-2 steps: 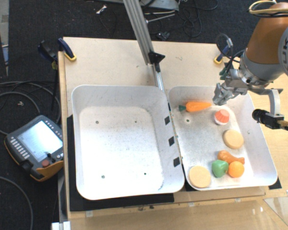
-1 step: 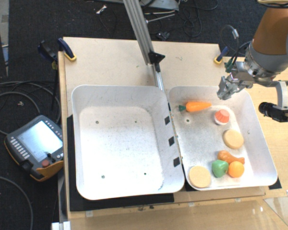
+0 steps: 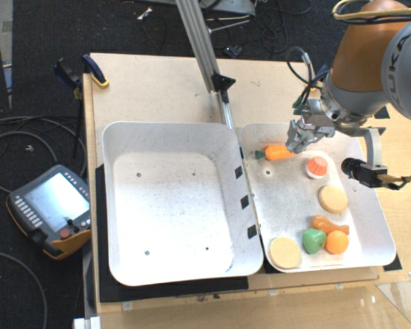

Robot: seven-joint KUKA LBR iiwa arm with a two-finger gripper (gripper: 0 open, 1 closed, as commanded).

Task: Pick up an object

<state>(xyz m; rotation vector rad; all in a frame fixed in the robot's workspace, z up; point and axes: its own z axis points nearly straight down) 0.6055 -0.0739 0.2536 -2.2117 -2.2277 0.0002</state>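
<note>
Pincer [image 3: 296,142] low over right bin [image 3: 370,252], tips blurred; grip state cannot be told. Carrot [image 3: 279,153] just left, contact unclear.

Fixed overhead cam, slanted down from the bench's [image 3: 157,88] front edge, mid-range, framing both white bins [image 3: 123,142] plus surrounding floor [image 3: 34,149].

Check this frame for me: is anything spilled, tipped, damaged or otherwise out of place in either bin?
Nothing stands out. The toy foods all lie inside the right bin, none spilled over its rim. The gripper is low at the orange carrot near the bin's far edge. The left bin sits flat beside it.
</note>
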